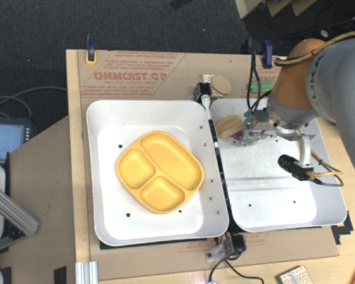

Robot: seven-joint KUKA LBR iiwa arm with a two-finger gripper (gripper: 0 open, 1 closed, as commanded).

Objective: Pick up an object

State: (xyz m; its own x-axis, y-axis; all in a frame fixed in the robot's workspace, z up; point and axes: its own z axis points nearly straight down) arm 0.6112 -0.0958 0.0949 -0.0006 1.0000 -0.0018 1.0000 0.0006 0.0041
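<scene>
A yellow three-compartment plate lies in the middle of the left bin. In the far left corner of the right bin rests a tan rounded object. A small purple piece shows just below it. My gripper is down in that corner, right beside the tan object and over the purple piece. The wrist and its orange band hide what lies under it. A bit of green peeks out behind the arm at the bin's far rim.
A black cylinder with a yellow cable hangs off the arm over the right bin's middle. A round tan disc sits on the board beyond the bins. The divider between the bins runs close to the gripper's left.
</scene>
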